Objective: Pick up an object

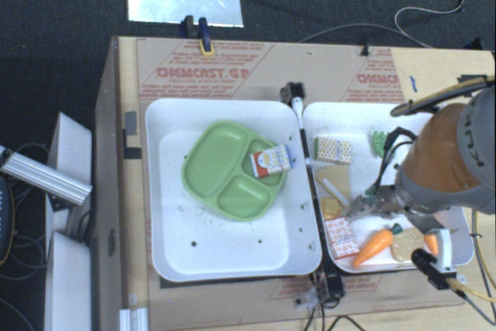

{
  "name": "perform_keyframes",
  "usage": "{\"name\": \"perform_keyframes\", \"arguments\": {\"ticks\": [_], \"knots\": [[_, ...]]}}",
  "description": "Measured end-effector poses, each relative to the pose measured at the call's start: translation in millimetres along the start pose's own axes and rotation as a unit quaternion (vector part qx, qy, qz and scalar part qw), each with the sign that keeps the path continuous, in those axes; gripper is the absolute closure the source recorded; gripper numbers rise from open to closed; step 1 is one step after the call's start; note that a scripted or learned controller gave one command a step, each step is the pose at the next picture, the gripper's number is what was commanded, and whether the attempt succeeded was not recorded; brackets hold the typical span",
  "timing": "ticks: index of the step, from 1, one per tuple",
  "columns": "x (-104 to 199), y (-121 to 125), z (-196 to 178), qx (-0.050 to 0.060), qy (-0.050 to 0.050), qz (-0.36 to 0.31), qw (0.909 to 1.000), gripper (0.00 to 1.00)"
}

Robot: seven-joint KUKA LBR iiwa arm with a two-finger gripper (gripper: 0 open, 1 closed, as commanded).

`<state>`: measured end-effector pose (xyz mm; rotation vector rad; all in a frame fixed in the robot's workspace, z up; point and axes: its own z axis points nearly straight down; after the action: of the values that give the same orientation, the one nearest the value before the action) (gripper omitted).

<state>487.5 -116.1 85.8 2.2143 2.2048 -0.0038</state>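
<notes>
End effector (364, 205) sits low in right bin (463, 248), just above toy carrot (372, 244); can't tell its state. Carrot lies at bin's front, beside red-white packet (341, 236). Prob. light, hard, slick plastic; grip across thick orange middle, not the tapered tip.

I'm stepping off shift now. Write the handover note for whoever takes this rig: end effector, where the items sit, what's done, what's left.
End effector: low inside the right shallow white bin, beside the small items there; nothing seen held.
Right bin: orange toy carrot near the front edge, red-and-white patterned packet to its left, pale dotted box toward the back, small green piece in the far part.
Left shallow white bin: green divided plastic plate with a small red-and-white carton on its right edge.
Done: arm is down in the right bin.
Left: grasp an object and lift it.
</notes>
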Motion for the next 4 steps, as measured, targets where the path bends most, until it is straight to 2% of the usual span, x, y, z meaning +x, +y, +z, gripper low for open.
{"name": "perform_keyframes", "arguments": {"ticks": [1, 3, 4], "knots": [[3.2, 0.1, -0.6, -0.001, -0.003, 0.002, 1.0000, 0.00], [-9.5, -0.7, 1.5, 0.004, 0.006, -0.003, 1.0000, 0.00], [0.0, -0.3, 0.1, 0.000, 0.000, 0.000, 1.0000, 0.00]]}}
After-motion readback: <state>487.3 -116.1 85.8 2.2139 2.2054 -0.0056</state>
